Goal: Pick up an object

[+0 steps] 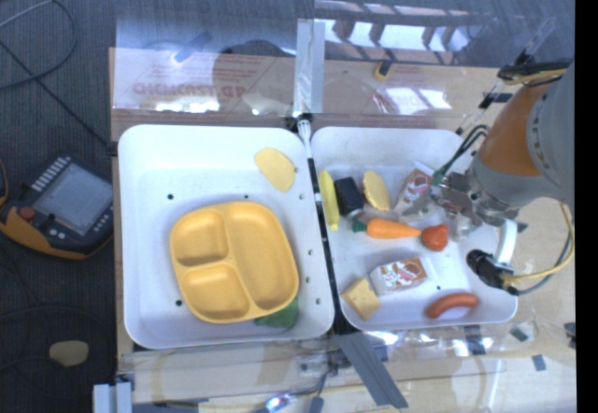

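Step in hand judged as approach to pick in right shallow white bin [509, 308]. Descent best made straight onto single item, jaws straddling it, clear of neighbours and bin wall.

Gripper [447, 199] seen low over bin's upper right, among small wrapped packet [415, 189], orange plastic carrot [392, 230] and round red tomato-like piece [434, 236]. Opening cannot be told; metal parts blurred, possibly touching packet. Nothing seen held.

Yellow divided plastic plate [234, 262] lies in left bin, well apart.

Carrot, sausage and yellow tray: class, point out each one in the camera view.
Carrot [392, 230], camera view, middle of its orange body.
Sausage [452, 306], camera view, middle of its red length.
Yellow tray [263, 248], camera view, floor of its largest compartment.
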### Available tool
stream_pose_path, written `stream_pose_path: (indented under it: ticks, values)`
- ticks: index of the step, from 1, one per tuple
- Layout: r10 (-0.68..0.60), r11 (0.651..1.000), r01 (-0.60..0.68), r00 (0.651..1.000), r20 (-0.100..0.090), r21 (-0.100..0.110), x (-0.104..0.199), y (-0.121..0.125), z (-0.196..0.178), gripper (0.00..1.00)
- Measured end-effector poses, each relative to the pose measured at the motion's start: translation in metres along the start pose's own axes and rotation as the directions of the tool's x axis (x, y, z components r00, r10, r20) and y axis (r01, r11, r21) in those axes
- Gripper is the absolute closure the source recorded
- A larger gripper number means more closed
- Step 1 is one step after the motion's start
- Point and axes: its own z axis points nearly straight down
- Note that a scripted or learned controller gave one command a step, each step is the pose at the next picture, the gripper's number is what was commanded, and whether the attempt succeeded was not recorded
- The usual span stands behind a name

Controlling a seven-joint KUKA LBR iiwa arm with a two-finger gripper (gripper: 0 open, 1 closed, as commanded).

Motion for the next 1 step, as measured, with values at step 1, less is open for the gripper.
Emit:
stream_pose_path:
  ticks: [1]
  values:
    - [0.011,1.000,-0.011,1.000,-0.001,-0.015,0.0259,0.0637,0.0099,0.00]
